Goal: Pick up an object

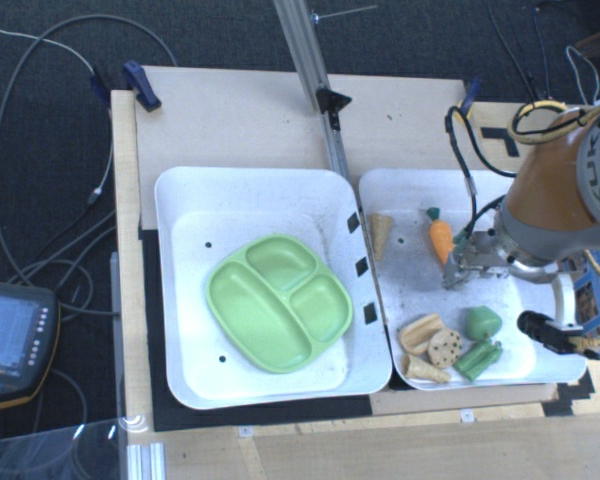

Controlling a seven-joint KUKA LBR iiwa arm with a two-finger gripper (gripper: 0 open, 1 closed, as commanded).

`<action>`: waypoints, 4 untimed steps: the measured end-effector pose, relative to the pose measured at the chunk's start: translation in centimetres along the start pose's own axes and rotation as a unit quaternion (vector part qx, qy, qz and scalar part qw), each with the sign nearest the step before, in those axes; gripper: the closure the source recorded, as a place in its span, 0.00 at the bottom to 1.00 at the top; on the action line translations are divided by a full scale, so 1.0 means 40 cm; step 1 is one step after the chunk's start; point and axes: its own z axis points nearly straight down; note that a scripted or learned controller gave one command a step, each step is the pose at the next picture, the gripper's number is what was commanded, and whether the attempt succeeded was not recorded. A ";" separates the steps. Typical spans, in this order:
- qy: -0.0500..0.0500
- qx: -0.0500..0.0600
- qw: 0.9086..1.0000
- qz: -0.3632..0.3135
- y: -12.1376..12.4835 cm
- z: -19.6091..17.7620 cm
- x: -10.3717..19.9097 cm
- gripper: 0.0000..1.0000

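The camera looks down on a bench [240,118] with two white bins side by side. The left bin [180,208] holds a green plate [280,303] with three parts, lying near the middle of the bin, a bit toward the near edge. The right bin [400,193] holds the toy food. A small orange carrot [440,238] with a green top lies near the middle of this bin, a little toward the far edge. A tan cone [380,233] lies by the bin's left edge, just beside the wall between the two bins. Near the bin's near edge lies a heap of tan pieces, one of them a round cracker [443,348] with dark dots. Just to the right of the cracker is a long green vegetable [477,359], and a round green piece [482,321] sits right above it. The arm [555,183] comes in from the right side, grey with an orange part. Its gripper [458,271] hangs low over the middle of the right bin, just beside the carrot and to its right. It is hard to tell if the gripper touches the carrot. Nothing can be seen between its tips, and the picture is too small to tell more. A grey tablet [10,343] lies on the floor to the left of the bench.
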 end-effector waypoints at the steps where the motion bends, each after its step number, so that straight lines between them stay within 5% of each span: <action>1: -0.001 -0.002 1.000 0.000 -0.016 -0.119 -0.008 1.00; 3: -0.001 -0.003 1.000 -0.001 0.014 -0.354 0.008 1.00; 4: 0.000 0.001 1.000 -0.003 0.027 -0.341 0.125 1.00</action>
